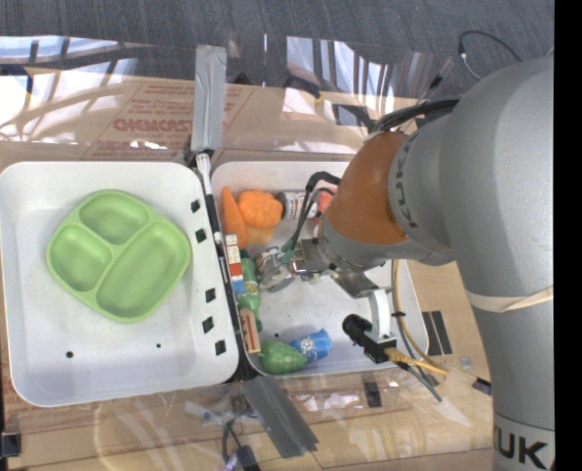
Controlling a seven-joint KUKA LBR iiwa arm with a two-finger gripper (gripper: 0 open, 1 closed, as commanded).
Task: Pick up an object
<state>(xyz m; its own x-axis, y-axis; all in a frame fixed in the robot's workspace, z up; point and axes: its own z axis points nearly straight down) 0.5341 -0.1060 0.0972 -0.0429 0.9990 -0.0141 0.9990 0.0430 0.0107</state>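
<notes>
Gripper point(276, 268) is down in the right bin point(408, 314), at its left side among the clutter, near the orange toy point(259, 210). Fingers' state: cannot tell, nothing visibly held. Pick not done; grasp and lift remain.

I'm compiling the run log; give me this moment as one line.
arm: over right white bin | tool: low near bin's left wall | nearby: orange lumpy toy, green leafy toy, blue cylinder | left bin: green divided plate
</notes>
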